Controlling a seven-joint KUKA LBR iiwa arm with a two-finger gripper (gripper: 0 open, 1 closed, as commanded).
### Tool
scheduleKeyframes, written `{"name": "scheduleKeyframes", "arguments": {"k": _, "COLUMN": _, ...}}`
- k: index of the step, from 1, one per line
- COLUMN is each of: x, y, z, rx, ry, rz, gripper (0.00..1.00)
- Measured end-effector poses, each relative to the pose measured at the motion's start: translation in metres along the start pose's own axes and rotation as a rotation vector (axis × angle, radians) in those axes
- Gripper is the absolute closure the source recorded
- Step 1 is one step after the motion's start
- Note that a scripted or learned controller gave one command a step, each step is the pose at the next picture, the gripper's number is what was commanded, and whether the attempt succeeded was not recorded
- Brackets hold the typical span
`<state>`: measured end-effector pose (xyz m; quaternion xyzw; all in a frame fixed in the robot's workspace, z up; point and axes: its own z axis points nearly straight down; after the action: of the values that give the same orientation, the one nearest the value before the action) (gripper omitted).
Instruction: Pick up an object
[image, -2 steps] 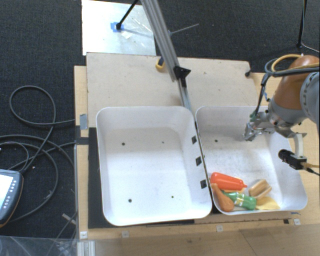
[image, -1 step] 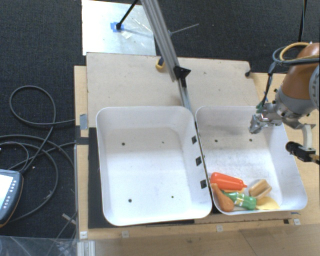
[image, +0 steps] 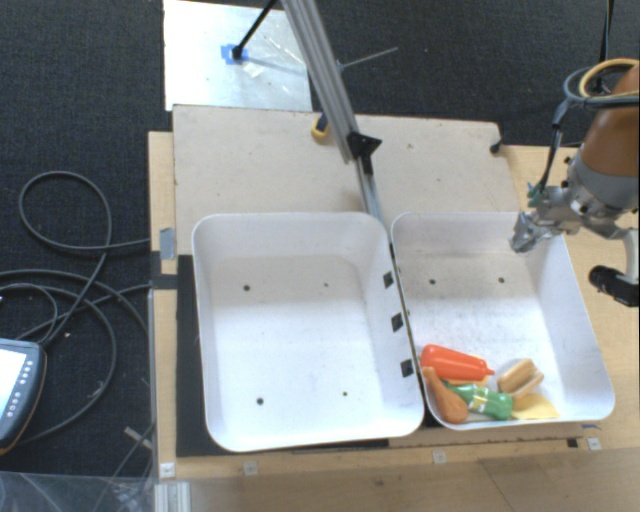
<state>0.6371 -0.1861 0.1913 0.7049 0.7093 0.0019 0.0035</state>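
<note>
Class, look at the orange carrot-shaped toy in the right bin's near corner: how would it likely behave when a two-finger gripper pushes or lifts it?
The carrot looks glossy, like moulded plastic, so probably stiff, light and a little slippery. Its rounded, tapered body suggests it may roll or pivot when nudged. It lies packed against the other toys in the right bin, so a push would likely shift them too.

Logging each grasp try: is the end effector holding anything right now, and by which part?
Nothing is held. The end effector hangs over the right bin's far corner, apart from the toy food clustered at its near edge.
</note>
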Motion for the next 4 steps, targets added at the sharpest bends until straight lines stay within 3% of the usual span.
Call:
{"name": "scheduleKeyframes", "arguments": {"k": 1, "x": 0.009, "y": 0.006, "z": -0.060, "rx": -0.002, "ry": 0.000, "rz": -0.001, "gripper": 1.00}}
{"name": "scheduleKeyframes", "arguments": {"k": 4, "x": 0.148, "y": 0.028, "z": -0.041, "rx": 0.006, "ry": 0.004, "rz": -0.004, "gripper": 1.00}}
